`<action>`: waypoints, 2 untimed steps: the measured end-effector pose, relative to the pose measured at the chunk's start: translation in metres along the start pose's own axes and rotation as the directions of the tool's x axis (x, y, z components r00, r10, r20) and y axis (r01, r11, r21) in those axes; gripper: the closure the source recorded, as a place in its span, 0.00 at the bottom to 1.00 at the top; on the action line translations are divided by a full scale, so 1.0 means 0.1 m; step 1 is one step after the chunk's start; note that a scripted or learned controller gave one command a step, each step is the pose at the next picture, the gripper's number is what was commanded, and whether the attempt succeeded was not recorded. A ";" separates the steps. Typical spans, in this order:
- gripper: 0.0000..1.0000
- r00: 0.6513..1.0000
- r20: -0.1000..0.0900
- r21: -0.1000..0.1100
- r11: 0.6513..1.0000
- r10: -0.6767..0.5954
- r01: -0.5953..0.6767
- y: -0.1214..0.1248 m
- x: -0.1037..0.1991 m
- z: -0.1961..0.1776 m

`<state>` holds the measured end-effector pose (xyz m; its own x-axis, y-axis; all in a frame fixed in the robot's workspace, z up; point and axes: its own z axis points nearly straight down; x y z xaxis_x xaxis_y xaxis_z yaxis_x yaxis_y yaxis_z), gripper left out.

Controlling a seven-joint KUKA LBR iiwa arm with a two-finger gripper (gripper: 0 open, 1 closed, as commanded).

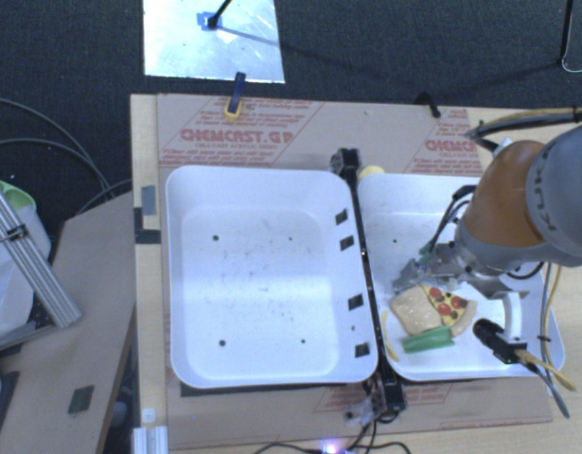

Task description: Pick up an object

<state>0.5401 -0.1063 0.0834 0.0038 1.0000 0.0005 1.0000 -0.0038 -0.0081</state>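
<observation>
Pizza slice [425, 310] in white bin [404, 214]

The gripper [411, 274] hangs beside a pizza slice [425, 310] in the right bin [404, 206].

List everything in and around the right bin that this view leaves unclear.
1. Right bin: the arm covers its right part, so anything lying there is hidden.
2. Pizza slice toy: the tool overlaps its upper edge, so contact cannot be judged.
3. Green object: too small and blurred to identify.
4. Pale round thing at the bin's far rim: too small to name.
</observation>
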 end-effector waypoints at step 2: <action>1.00 1.000 0.001 -0.013 1.000 -0.005 0.005 -0.52 -0.09 -0.11</action>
<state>0.4883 -0.1151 0.0950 -0.0013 1.0000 0.0000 1.0000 0.0013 0.0049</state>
